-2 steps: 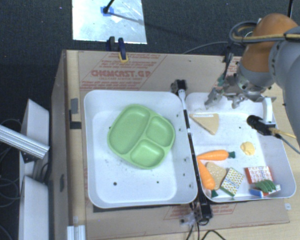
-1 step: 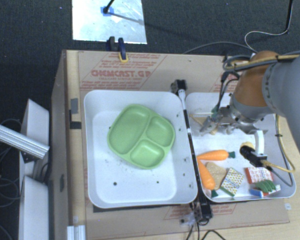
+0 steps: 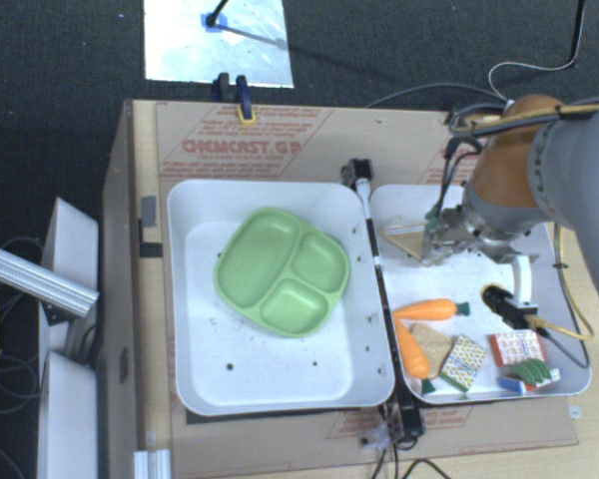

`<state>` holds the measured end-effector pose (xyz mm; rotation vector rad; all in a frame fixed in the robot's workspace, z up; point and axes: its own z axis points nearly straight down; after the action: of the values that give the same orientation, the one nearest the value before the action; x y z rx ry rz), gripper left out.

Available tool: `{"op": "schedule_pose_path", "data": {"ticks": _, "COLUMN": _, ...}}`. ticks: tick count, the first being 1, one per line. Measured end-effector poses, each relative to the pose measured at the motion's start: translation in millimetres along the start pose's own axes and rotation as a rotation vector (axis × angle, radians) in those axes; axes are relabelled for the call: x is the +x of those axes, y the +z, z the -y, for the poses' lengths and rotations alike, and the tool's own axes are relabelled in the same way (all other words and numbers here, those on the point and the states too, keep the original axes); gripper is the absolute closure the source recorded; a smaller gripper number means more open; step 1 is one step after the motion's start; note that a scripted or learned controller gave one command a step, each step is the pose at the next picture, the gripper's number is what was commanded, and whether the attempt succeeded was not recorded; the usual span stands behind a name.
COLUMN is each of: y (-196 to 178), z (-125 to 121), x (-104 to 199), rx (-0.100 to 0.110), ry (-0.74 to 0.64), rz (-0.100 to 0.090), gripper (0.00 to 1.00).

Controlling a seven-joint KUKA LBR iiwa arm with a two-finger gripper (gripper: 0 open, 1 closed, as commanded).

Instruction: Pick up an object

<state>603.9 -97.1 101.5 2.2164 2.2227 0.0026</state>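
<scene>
**Two bins, eight loose things, one arm**

Two shallow white bins are set side by side on the bench. In the left bin (image 3: 280, 367) one light green plastic plate with three compartments (image 3: 283, 270) is seen, lying flat near the middle. In the right bin (image 3: 404, 208) seven things are counted. Two orange toy carrots are there, one lying crosswise (image 3: 431, 310) and one slanted along the left wall (image 3: 409, 348). One tan square slab (image 3: 434, 344) and one small box with a checked pattern (image 3: 465, 360) lie just beside them. One red and white packet (image 3: 515, 345) and one green striped piece (image 3: 530, 373) are placed near the front right corner. One pale tan wedge (image 3: 401, 244) lies in the far half.

The gripper (image 3: 437, 245) of the grey arm (image 3: 569, 178) is lowered into that far half, just beside the wedge. Whether it is spread or pressed together cannot be told, and nothing is seen held.

The bench is covered by brown cardboard with red lettering (image 3: 240, 148). One blue and yellow clamp (image 3: 242, 96) is fixed at its far edge. Dark carpet (image 3: 60, 68) surrounds it, and one shiny silver sheet (image 3: 220, 28) is laid beyond.
</scene>
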Motion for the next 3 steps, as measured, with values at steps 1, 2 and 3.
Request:
{"op": "schedule_pose_path", "data": {"ticks": 1, "y": 0, "z": 0, "x": 0, "rx": 0.000, "ry": 0.000, "rz": 0.000, "gripper": 0.00}}
{"op": "schedule_pose_path", "data": {"ticks": 2, "y": 17, "z": -23, "x": -17, "rx": 0.001, "ry": 0.000, "rz": 0.000, "gripper": 0.00}}
{"op": "schedule_pose_path", "data": {"ticks": 3, "y": 17, "z": -65, "x": -25, "rx": 0.000, "ry": -0.002, "rz": 0.000, "gripper": 0.00}}
